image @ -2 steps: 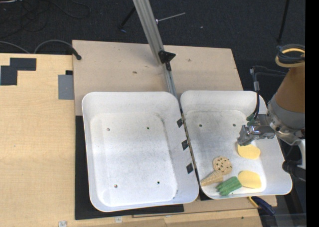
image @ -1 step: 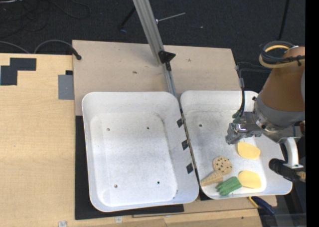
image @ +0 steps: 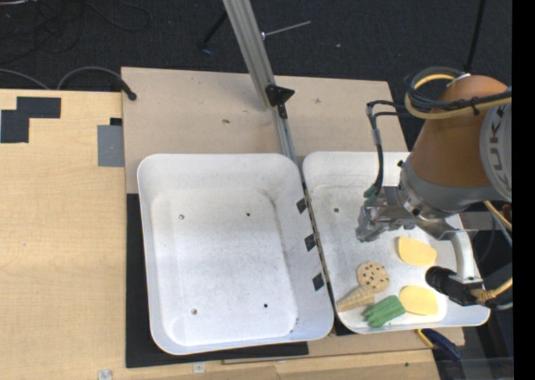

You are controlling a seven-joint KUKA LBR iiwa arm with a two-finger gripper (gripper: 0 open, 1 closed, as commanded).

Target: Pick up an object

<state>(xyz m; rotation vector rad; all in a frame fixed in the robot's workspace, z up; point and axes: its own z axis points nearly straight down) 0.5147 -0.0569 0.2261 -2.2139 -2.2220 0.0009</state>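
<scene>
Arm over the right bin (image: 334,171), gripper (image: 372,224) low above the bin floor.

Two white bins sit side by side; the left bin (image: 167,182) lies well to the gripper's left. The right bin holds five small things, all on the near side of the gripper: two yellow pieces, one (image: 415,250) just beside it and one (image: 419,300) farther toward the front rim, one round cookie (image: 373,275) near it, one cone (image: 356,296) beyond the cookie, and one green piece (image: 384,311) touching the farther yellow piece. The grey arm (image: 456,149) reaches in from the right, its wrist bent down. I cannot tell whether the gripper is parted or closed; nothing is seen held in it.
</scene>
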